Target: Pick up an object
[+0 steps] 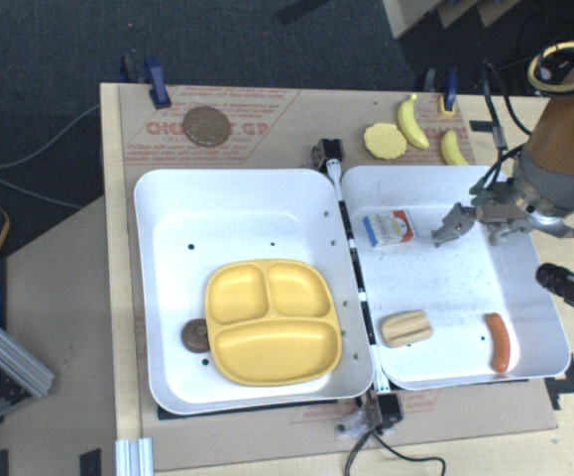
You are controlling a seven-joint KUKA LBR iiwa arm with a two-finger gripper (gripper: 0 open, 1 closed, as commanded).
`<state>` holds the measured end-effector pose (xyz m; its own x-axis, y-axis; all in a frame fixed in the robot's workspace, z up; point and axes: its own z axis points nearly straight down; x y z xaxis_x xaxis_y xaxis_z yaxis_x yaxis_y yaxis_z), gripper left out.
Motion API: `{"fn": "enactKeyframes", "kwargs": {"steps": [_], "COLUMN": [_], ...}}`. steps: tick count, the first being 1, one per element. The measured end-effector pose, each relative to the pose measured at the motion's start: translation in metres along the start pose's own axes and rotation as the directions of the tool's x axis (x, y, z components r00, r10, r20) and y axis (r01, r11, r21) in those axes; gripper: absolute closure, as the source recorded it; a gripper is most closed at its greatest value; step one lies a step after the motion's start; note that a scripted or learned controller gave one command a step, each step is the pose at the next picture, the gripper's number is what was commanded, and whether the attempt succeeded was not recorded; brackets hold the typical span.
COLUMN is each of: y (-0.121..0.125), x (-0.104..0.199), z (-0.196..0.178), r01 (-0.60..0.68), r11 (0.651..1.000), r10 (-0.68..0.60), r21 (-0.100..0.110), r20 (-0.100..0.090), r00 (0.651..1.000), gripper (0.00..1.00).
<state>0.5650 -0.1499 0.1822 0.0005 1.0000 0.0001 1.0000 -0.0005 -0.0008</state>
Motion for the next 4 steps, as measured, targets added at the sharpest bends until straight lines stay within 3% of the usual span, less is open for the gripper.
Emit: {"fn": "enactKeyframes", "kwargs": {"steps": [1, 2, 3, 4], "y": [0.014, -0.088, 0.015, 0.078], "x": [0.045, 0.005, 0.026, 0.051], "z": [0.103, 0.098, 0.094, 0.018], "r01": [0.005, -0.008, 0.007, 0.006], "r11": [1.000, 1.000, 1.000, 1.000], "r10": [-0.005, 0.008, -0.007, -0.006], "r21": [0.003, 0.008, -0.010, -0.014], "r20": [-0.002, 0.000, 0.001, 0.002], "r00": [1.000, 1.000, 1.000, 1.000], "gripper": [0.00, 0.00, 0.00, 0.00]}}
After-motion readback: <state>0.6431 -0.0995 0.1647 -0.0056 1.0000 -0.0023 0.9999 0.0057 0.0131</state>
